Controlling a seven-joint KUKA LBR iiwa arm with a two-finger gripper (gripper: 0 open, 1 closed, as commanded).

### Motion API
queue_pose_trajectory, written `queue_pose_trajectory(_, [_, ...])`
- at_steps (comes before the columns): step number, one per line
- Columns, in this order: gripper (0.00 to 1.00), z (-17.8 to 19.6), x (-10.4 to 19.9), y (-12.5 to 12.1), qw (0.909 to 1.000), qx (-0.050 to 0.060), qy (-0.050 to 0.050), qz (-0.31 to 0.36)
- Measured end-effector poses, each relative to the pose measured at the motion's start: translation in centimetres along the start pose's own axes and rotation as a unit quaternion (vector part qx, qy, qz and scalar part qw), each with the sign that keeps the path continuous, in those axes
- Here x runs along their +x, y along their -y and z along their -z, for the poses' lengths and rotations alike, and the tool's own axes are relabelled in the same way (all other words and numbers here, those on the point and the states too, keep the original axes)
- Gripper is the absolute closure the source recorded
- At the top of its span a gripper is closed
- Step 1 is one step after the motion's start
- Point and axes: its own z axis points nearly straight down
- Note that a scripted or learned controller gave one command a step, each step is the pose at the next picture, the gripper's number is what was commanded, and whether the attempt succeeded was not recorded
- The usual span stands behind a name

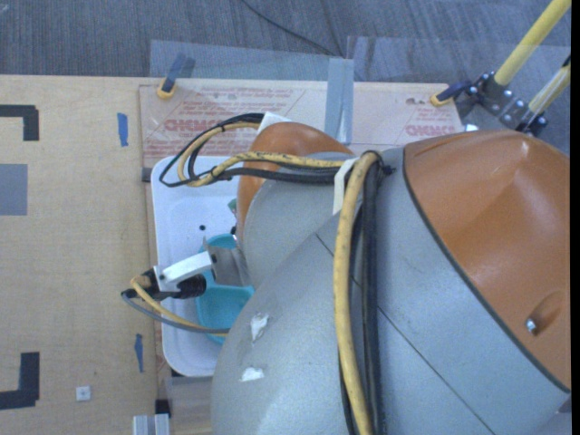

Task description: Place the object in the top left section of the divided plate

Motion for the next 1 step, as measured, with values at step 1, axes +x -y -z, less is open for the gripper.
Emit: queue_pose_trajectory(1, [0.0,-5.1,1.05,0.03,0.9967,0.006,-0.016,-0.079])
